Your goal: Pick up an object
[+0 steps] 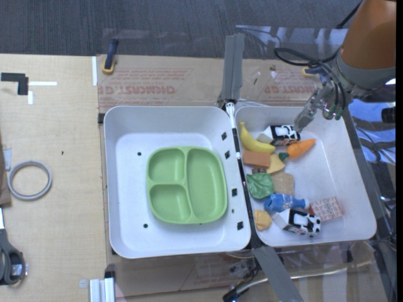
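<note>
Toys for picking lie heaped in the right bin (352, 187), and the hand (306, 117) hangs over the far part of this heap, just above a small black-and-white cow (283, 133). I cannot tell how the hand stands, because from this angle its tip is thin and blurred; nothing is seen inside it. It comes down at a slant from the orange band (373, 30) of the arm, probably because the arm reaches in from the right side and must pass over the bin wall. Beside the cow lie an orange carrot (301, 147) and a yellow banana (254, 141), and below them a brown block (256, 158) and a green leaf (260, 184), all touching or nearly so. Nearer the front wall are a blue toy (283, 202), a second cow (302, 221) and a pink patterned card (327, 207). The things are so crowded that a grasp on one may push its neighbours. In my judgement the cow or the carrot is the target, and the pick is not yet done. The left bin (126, 168) holds a green divided plate (187, 185), perhaps as a place for picked things. Out on the bench (50, 124), well apart, lies a grey ring (28, 179).
</note>
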